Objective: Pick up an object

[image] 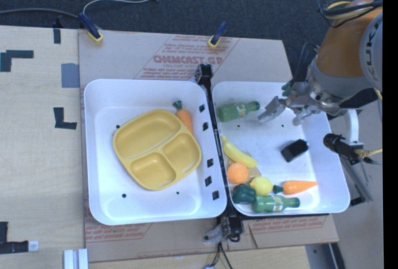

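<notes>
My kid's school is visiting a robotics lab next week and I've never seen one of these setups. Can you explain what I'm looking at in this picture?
This is one picture from a camera fixed above a bench, looking down at a slant. The grey and orange shape on the right is a robot arm; at its end is a two-finger gripper, its hand. Here the fingers are spread and nothing sits between them.

On the bench sit two shallow white bins. The left bin holds a yellow divided plate with a toy carrot at its upper edge. The right bin holds toy food: a green bottle near the gripper, a banana, an orange, a lemon, a second carrot, another green bottle and a small black block.

The arm's job is to pick up one object.
</notes>
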Controlling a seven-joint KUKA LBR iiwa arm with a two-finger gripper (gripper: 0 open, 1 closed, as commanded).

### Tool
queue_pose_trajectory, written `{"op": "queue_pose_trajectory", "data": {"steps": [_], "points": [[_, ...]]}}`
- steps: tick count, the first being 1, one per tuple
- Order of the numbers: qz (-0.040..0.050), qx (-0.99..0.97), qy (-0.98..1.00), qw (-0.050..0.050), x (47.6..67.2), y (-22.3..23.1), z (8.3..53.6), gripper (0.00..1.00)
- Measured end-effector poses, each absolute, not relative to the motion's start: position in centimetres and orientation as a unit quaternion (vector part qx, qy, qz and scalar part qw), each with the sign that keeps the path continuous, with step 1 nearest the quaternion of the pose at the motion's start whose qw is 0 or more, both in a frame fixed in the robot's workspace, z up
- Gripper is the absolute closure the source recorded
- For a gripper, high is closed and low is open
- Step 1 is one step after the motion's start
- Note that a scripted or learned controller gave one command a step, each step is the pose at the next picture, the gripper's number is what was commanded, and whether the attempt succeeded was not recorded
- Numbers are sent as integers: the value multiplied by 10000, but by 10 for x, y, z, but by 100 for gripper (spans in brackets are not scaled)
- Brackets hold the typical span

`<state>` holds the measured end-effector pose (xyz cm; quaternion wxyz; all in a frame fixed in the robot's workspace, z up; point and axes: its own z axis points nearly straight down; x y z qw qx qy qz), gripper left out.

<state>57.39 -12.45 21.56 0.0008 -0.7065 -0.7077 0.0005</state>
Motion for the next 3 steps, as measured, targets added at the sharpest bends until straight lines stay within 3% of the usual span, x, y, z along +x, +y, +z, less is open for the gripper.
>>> {"op": "queue_pose_trajectory", "data": {"steps": [1, 2, 3], "points": [[12, -7070, -7072, 6, 620, -185, 173, 0], [-1, -7068, -7075, 3, 580, -219, 93, 0], [-8, -7069, -7073, -32, 534, -203, 87, 0]]}}
